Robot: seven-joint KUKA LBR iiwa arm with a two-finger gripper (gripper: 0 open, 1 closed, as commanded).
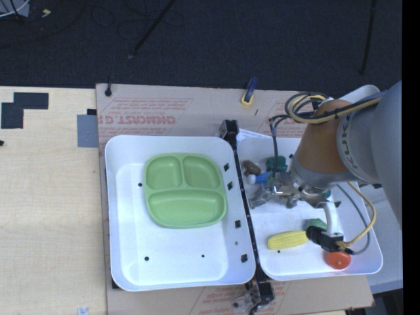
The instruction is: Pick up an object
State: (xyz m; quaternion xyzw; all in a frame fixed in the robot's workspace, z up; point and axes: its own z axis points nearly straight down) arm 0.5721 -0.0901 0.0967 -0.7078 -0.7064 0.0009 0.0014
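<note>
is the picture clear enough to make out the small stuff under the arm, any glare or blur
Camera view: even light, mild glare on the white right bin; the green plate and yellow corn read sharp; the small things beneath the gripper are cluttered, shadowed by the arm, too soft to identify.

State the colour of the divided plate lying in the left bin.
The divided plate is light green, seen plainly in the camera view.

Wooden bench (46,195) carries cardboard sheet (157,113); on it 2 white bins (125,241) side by side, touching.
</note>
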